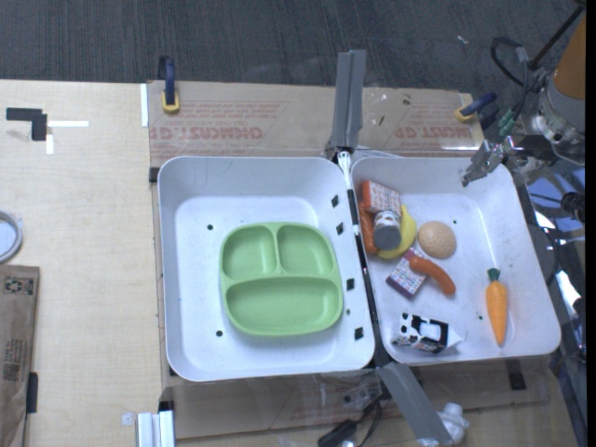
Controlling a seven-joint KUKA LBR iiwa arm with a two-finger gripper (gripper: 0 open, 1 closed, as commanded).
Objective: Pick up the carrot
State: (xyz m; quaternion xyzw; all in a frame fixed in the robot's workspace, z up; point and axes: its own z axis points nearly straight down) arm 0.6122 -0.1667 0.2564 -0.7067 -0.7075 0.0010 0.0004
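The carrot (497, 309) lies in the right bin (521, 347), near its right wall and toward the front, stem end pointing to the back and tip to the front. It lies alone, with bare bin floor all round it. To its left, a little apart, a sausage (434, 274) lies at a slant, with a small purple box (404, 278) just beside it. Behind these sits a tan ball (437, 239), and further left a banana (402, 235) with a grey can (387, 228) on it and a red packet (380, 196) behind. A black-and-white carton (425, 333) rests at the bin's front edge. The left bin (186, 277) holds a green tray (279, 279) with three compartments.

The gripper (483, 164) hangs at the back right corner of the right bin, well apart from the carrot and holding nothing. Whether its fingers are spread or pressed together cannot be told at this size and angle.

The task seems to be at its start: the approach is not yet made. The next move calls for bringing the gripper forward along the right wall until it is above the carrot's middle, turning the fingers to close across its narrow width, then lowering. The nearby wall leaves little room on that side, so the descent should stay clear of it.
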